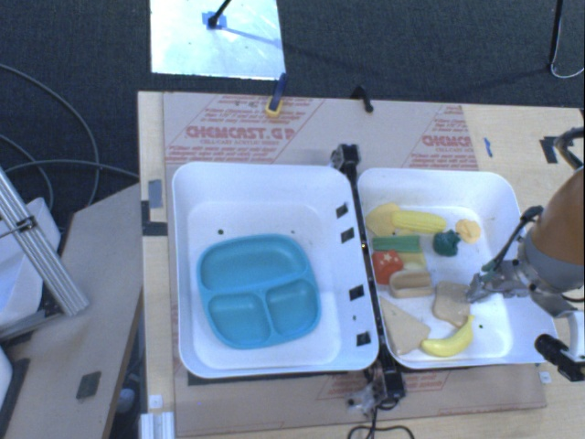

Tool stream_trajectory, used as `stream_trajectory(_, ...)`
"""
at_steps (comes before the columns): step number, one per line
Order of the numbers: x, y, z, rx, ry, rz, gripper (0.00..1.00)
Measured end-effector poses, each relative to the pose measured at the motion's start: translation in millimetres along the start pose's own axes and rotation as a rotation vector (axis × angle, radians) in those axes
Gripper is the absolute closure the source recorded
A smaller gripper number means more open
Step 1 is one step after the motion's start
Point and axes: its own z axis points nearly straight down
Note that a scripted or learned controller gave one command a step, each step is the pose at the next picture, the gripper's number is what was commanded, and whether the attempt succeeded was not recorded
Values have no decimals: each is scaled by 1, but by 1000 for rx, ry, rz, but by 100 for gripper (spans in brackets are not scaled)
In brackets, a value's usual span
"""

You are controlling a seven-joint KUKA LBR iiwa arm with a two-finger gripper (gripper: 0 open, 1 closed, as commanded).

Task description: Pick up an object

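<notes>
The right bin (498,187) holds several toy foods: a yellow corn cob (407,219), a green piece (396,243), a dark green broccoli (446,241), a small yellow piece (469,230), a red tomato (387,265), a tan bread roll (410,283), a beige slice (450,303), a cream wedge (404,327) and a yellow banana (451,340). The arm comes in from the right edge, and my gripper (482,287) hangs low over the bin's right half, just right of the beige slice and above the banana's tip.
The left bin (196,199) holds a blue divided plate (259,289). Black clips run along the seam between the bins (356,263). A shiny metal sheet (217,24) lies beyond the bench, and a metal frame (37,254) stands at the left.
</notes>
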Motion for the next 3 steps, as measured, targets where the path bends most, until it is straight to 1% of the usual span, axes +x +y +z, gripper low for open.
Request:
stream_trajectory(1, -11, 55, -14, 6, 2, -6, 100)
stream_trajectory(2, -12, -6, 15, 15, 5, 3, 100)
stream_trajectory(3, -10, 71, -109, -5, -1, -9, 100)
